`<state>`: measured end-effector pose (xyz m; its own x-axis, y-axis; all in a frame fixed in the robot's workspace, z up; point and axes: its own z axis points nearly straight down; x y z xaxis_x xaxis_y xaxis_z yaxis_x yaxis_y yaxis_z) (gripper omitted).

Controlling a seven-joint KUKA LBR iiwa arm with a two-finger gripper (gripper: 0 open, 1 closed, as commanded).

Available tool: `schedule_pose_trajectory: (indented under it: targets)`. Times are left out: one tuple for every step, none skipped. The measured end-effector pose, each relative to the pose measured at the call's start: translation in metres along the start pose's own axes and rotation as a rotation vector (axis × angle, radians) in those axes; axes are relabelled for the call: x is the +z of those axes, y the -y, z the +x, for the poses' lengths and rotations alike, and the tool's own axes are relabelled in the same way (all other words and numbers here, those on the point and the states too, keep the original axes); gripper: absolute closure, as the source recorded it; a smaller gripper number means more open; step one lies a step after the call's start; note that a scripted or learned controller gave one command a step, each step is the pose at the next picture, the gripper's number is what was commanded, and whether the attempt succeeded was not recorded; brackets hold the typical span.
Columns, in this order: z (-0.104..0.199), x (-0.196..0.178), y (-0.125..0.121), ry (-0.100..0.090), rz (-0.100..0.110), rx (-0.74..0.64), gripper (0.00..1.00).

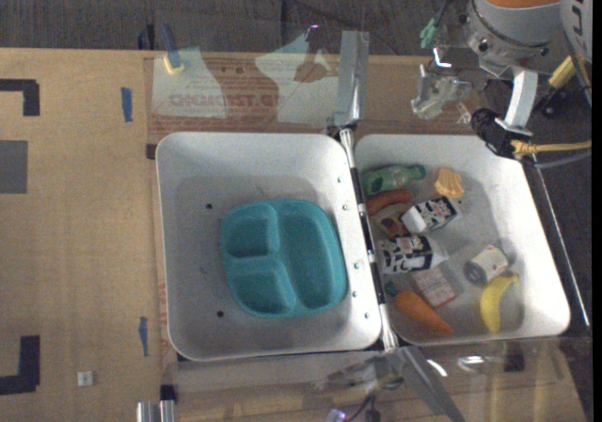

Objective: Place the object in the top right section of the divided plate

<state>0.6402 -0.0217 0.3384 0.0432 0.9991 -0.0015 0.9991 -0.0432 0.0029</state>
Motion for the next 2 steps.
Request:
schedule_pose_trajectory:
  targets:
    - [0.061,0.106,0.044,-0.003,0.003,-0.462,1.0]
    - [0.143,0.226,0.084,-0.002,0.0,-0.356,1.0]
